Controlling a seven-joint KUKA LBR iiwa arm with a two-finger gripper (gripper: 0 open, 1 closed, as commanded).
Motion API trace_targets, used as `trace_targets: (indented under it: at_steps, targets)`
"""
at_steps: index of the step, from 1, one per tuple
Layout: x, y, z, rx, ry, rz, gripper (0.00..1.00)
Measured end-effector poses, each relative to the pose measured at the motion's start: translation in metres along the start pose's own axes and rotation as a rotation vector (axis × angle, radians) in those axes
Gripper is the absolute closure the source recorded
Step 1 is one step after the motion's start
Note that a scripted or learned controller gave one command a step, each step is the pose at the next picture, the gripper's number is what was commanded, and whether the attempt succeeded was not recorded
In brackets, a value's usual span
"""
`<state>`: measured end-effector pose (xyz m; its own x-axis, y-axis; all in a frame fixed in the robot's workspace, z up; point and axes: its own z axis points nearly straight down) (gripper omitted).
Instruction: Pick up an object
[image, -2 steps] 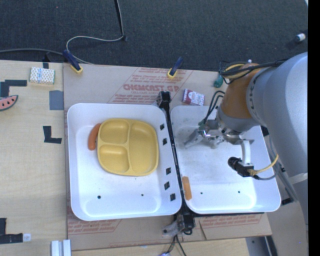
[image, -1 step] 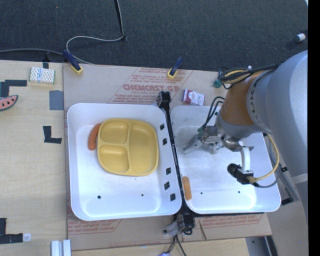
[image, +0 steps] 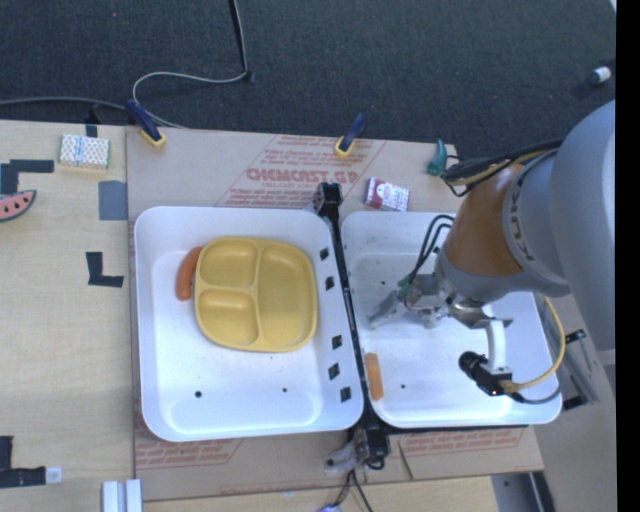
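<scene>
Nearest me, the small orange carrot-shaped toy lies against the right white bin's left wall; I judge it light, stiff and slick, best pinched across its middle, though the wall crowds one side. Beyond, my gripper hovers, its state unclear. Farther left, the yellow divided plastic plate covers an orange sausage-like piece.

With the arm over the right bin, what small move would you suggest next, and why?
Probably shift the gripper toward the small orange piece by the right bin's near-left wall and descend. It looks like the closest loose object, and nothing shows between the fingers yet.
</scene>
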<state>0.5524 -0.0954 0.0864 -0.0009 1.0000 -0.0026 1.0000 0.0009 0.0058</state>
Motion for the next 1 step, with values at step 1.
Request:
trace_targets:
  at_steps: [1]
  targets:
    - [-0.0006,0.0003,-0.0095,0.000,-0.001,0.001,1.00]
